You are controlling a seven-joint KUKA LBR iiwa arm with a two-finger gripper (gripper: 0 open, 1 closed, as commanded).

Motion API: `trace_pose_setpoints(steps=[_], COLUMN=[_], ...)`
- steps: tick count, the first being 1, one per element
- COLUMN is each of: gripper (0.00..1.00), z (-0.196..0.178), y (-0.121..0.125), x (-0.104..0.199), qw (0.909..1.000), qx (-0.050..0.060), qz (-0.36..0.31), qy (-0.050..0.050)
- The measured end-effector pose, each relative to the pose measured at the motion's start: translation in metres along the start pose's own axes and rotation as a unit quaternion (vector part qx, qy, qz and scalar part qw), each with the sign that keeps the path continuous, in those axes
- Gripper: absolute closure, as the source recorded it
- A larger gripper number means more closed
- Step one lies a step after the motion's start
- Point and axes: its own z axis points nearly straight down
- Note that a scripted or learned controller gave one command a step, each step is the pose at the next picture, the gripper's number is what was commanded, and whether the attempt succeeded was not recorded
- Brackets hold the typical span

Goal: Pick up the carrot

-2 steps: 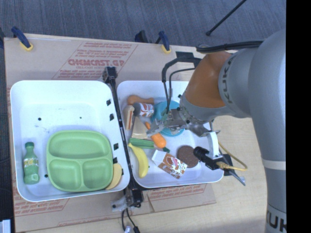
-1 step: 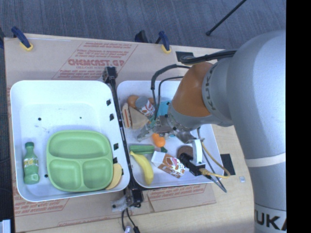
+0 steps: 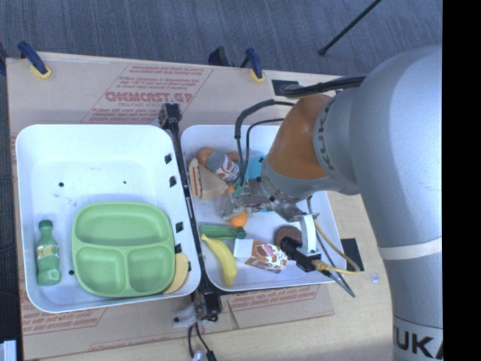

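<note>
The carrot [image 3: 238,219] shows as a small orange piece in the right bin [image 3: 331,224], near its middle, with a green stalk-like vegetable [image 3: 222,232] lying right below it. My gripper [image 3: 245,200] hangs straight over the carrot, reaching down from the orange-banded wrist [image 3: 297,145]. The gripper's tip sits at or just above the carrot's top. The wrist and gripper body hide part of the bin behind them.
Around the carrot in the right bin lie a banana [image 3: 219,258], a printed snack pack [image 3: 266,256], a brown ring-shaped piece [image 3: 288,238], a sandwich [image 3: 200,180] and a small can [image 3: 225,165]. The left bin [image 3: 90,156] holds a green divided plate [image 3: 124,248] and a green bottle [image 3: 47,253].
</note>
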Motion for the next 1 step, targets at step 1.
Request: trace_pose_setpoints(steps=[1], gripper=[1.0], z=[-0.0949], y=[-0.0153], x=[0.1207], qw=[0.9944], qx=[-0.007], qz=[0.105], qy=[0.001])
